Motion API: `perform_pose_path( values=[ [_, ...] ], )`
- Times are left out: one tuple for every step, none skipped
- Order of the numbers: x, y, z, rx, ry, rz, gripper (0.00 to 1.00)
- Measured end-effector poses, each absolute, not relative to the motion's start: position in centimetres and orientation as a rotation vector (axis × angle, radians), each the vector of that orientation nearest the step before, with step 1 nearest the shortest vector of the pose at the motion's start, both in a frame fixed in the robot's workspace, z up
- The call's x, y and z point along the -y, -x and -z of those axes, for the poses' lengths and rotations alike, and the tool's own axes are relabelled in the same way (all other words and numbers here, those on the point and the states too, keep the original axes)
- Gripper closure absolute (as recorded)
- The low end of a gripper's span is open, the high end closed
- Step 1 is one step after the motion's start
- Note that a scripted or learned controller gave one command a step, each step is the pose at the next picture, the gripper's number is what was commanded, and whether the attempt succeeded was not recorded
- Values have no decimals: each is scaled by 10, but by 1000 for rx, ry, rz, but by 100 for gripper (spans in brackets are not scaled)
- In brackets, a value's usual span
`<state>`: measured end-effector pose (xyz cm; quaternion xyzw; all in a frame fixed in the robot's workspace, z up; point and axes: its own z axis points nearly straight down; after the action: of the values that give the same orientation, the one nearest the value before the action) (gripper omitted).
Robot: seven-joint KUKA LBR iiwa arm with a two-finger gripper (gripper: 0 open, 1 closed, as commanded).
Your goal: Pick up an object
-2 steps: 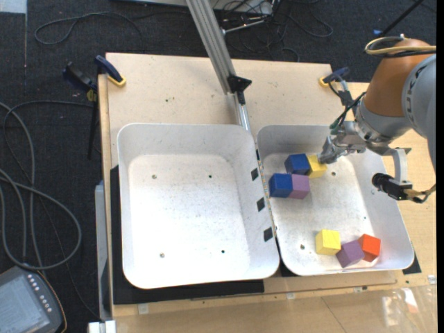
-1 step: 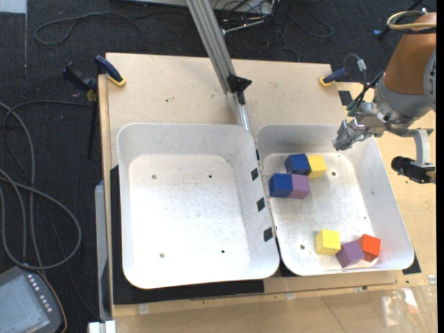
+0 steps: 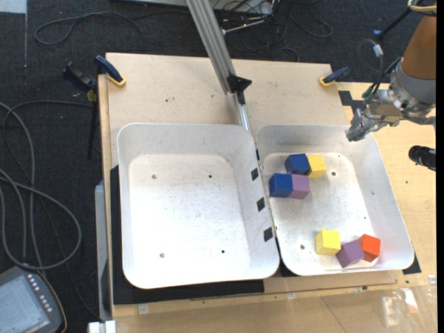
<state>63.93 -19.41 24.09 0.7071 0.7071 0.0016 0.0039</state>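
The right bin (image 3: 388, 207) holds several small cubes. A blue cube (image 3: 297, 163) and a yellow cube (image 3: 316, 165) sit side by side near its back. In front of them a second blue cube (image 3: 280, 184) touches a purple cube (image 3: 300, 185). Near the front right corner lie a yellow cube (image 3: 327, 241), a purple cube (image 3: 349, 252) and an orange cube (image 3: 370, 245). My gripper (image 3: 359, 131) hangs over the bin's back right rim, well apart from all the cubes, with nothing seen between its fingers.
The left bin (image 3: 132, 186) stands beside the right one. A slanted metal pole (image 3: 211, 37) crosses from the back to the gap between the bins. Blue-and-yellow clamps (image 3: 109, 71) (image 3: 334, 76) grip the board's back corners. Cables lie on the floor at left.
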Motion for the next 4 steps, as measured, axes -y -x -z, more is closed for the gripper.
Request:
perform_pose_path(
  values=[
    [194,-641,-292,-2218,-2213,-5,100],
    [139,-655,-283,-2230,-2212,-3,100],
    [82,-666,-280,-2231,-2212,-3,100],
    [28,-659,-264,-2232,-2215,0,100]
  ],
)
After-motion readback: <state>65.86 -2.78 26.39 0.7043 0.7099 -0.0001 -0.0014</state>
